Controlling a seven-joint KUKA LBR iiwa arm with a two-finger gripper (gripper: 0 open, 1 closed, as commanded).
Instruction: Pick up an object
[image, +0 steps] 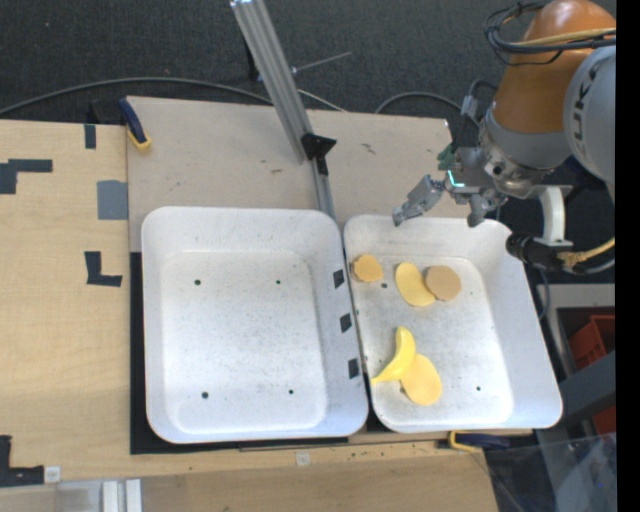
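The grey two-finger claw (445, 200) hangs over the far rim of the right-hand shallow white plastic bin (520, 340), fingers spread apart and holding nothing. The yellow pieces lie nearer the camera from it: a small round yellow disc (368, 268), a yellow oval chip (412, 284) touching a tan round disc (443, 282), and a yellow banana-shaped piece (397, 356) against another yellow oval (423, 382). The left-hand white bin (240, 330) sits just beside it on the desk

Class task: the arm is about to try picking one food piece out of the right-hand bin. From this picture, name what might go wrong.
1. The yellow piece and tan round piece overlap, so the tool might catch both or neither.
2. The banana rests against another yellow piece; a grab could push them apart.
3. The pieces look flat and may slip.
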